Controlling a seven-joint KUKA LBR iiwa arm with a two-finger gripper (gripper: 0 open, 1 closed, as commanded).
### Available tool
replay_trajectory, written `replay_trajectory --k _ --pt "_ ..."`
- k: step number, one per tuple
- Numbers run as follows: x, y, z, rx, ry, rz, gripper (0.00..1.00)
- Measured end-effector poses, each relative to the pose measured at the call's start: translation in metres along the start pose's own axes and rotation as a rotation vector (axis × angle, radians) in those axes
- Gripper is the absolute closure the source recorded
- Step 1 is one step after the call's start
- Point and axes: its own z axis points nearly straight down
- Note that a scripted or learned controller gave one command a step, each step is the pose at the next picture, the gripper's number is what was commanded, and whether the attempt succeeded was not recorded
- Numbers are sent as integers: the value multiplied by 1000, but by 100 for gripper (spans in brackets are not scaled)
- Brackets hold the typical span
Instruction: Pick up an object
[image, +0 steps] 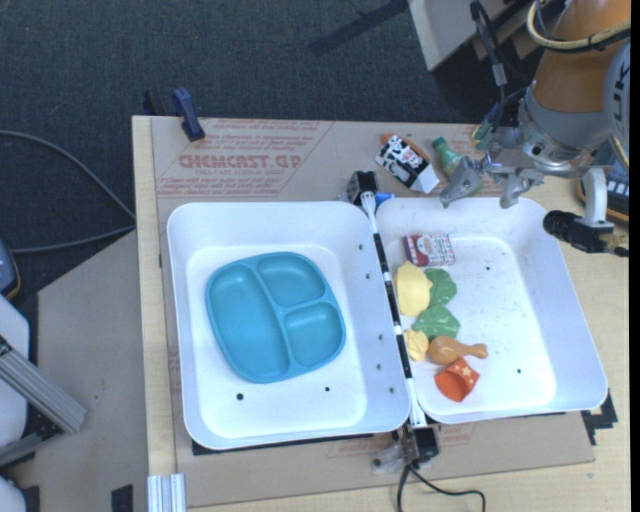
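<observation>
Dark carpet is seen around a plywood counter (250, 160) on which two shallow white bins are set side by side, their inner rims touching along a black clip strip. One hand (494, 186), at the end of a grey arm (575, 95) with an orange band, is held above the far rim of the right bin (540, 300); its two fingers are spread apart and nothing is seen between them or touching them. Left bin (200, 250): one blue divided tray (277, 315), three compartments, lying flat near the middle, with bare white floor left all round it. Right bin: six small items, crowded against the left wall — one red-and-white packet (429, 248), one yellow piece (412, 288), two green pieces (439, 305), one toy drumstick (457, 349), one red piece (457, 381); a further small yellow bit (416, 345) is noted beside the drumstick. The right half of that bin's floor is left open. On the counter beyond the bins, one black-and-white carton (405, 163) is lying near the hand.
</observation>
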Motion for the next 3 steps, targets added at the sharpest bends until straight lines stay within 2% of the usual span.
replay_trajectory --k 1,2,3 --pt "-23 7 104 2 0 1 0" --pt "-39 -102 161 0 0 1 0" --pt "-12 -168 161 -2 1 1 0"
